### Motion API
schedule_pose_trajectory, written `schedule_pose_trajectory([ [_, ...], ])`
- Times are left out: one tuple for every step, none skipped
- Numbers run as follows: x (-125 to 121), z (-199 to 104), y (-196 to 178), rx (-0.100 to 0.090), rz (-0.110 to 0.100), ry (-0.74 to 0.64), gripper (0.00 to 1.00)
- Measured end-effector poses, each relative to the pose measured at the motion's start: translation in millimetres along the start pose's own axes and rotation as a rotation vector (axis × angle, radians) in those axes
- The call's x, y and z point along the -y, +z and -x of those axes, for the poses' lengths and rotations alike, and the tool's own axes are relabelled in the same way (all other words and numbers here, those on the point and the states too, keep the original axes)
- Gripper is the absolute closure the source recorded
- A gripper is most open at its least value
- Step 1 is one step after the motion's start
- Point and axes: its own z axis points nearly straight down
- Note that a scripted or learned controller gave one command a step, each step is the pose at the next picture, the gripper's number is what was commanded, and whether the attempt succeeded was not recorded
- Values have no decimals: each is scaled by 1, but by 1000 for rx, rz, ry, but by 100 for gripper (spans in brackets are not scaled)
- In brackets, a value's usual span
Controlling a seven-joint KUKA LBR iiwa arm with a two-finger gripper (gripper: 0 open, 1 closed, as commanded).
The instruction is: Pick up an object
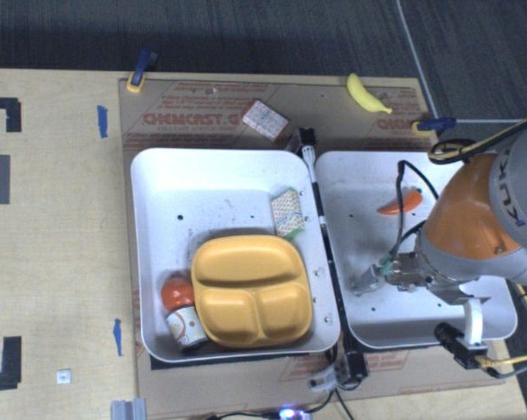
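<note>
Camera view, slanted look down on bench w/ two white bins side by side. Left bin [150,234]: big yellow compartment tray [250,289] fills the lower middle, three sections, lying flat. A red-topped small item [178,294] and a white/orange can-like thing [186,325] sit just left of tray, touching or nearly so; both partly tucked against tray edge, hard to ID. Patterned small packet [287,212] near bin's right wall, above tray.

Right bin [360,169]: orange carrot-like object [400,204] in upper part, partly crossed by a black cable. Arm [474,226] comes in from right, orange band bulky, covers much of bin's right half. Gripper [368,278] low near bin floor, left-centre of the bin, well apart from the orange object; the fingers look parted w/ nothing between them, though small and blurry.

Outside bins, on cardboard: yellow banana [367,94] at top right, small box [263,119] above left bin, blue clamps [141,68] at corners. Arm cut off at right edge.
</note>
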Motion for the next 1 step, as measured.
schedule_pose_trajectory([
  [0,-1,0,1,0,0,0],
])
